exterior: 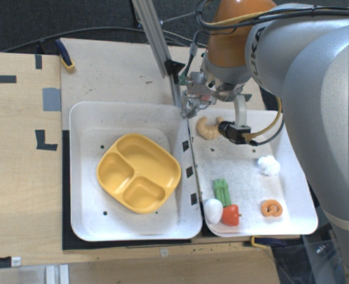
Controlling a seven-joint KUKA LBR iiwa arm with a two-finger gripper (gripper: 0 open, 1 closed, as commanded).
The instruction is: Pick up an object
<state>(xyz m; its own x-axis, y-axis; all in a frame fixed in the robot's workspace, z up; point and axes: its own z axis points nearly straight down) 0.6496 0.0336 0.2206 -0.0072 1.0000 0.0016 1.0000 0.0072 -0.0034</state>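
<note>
My gripper (pixel 190 106) hangs over the far left corner of the right bin (pixel 245 179), near the wall shared with the left bin. Just to its right lies a tan croissant-shaped piece (pixel 206 129), apart from the gripper as far as I can see. Further objects lie in the right bin: a white lump (pixel 269 165), a green piece (pixel 222 190), a white egg (pixel 213 209), a red pepper (pixel 230 215) and an orange ring (pixel 271 208). Nothing shows held in the gripper.
A yellow divided plate (pixel 139 173) lies in the left bin (pixel 75 158). A metal post (pixel 154 37) rises at a slant behind the bins, close to the gripper. The grey arm with its orange band (pixel 239 22) covers the right bin's far right side.
</note>
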